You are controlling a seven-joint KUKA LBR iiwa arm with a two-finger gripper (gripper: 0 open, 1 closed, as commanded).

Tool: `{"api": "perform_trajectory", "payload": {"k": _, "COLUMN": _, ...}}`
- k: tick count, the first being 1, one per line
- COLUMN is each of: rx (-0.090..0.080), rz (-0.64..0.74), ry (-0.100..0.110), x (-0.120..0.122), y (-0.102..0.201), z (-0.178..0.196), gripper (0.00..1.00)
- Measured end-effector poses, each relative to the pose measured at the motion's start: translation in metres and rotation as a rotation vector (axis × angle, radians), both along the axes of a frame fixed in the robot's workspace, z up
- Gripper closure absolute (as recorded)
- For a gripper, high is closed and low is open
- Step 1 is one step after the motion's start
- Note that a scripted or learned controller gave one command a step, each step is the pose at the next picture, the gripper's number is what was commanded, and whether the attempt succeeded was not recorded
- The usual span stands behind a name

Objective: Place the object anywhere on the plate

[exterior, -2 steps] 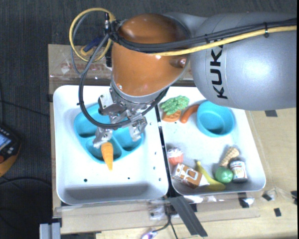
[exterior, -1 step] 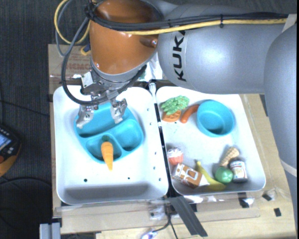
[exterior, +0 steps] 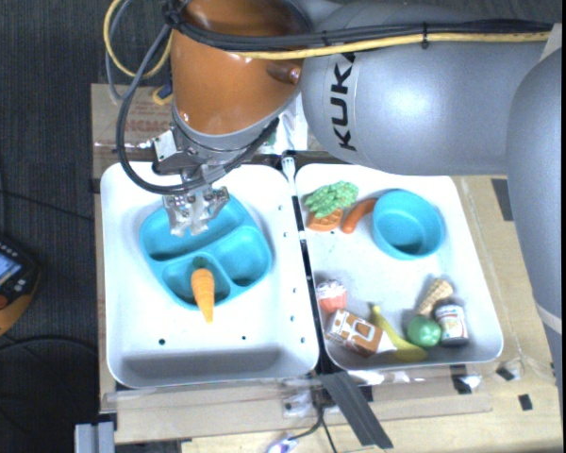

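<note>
On the glossy blue sectioned plate (exterior: 228, 253), a tapered orange carrot (exterior: 203, 293).

Large grey robot arm (exterior: 434, 83): cut off by the top and right edges. Blue divided plastic plate (exterior: 236, 253): rear compartment partly covered by the metal two-finger gripper (exterior: 193, 217); the wrist's orange band (exterior: 231, 50) masks the back rim of the left white bin (exterior: 123, 347). Small dark-lidded jar (exterior: 452, 322): label too small to read. Black handheld device (exterior: 0, 281): cropped at the left edge.
</note>
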State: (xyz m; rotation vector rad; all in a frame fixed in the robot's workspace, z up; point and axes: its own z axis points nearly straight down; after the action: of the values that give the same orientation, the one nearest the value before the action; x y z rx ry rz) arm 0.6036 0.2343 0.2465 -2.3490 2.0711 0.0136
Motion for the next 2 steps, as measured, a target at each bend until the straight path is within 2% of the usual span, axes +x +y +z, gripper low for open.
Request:
{"api": "perform_trajectory", "payload": {"k": 1, "rx": -0.007, "rz": 0.040, "ry": 0.002, "x": 0.005, "y": 0.000, "z": -0.053, "gripper": 1.00}}
{"api": "perform_trajectory", "payload": {"k": 2, "rx": -0.009, "rz": 0.108, "ry": -0.002, "x": -0.041, "y": 0.001, "z": 0.021, "gripper": 1.00}}
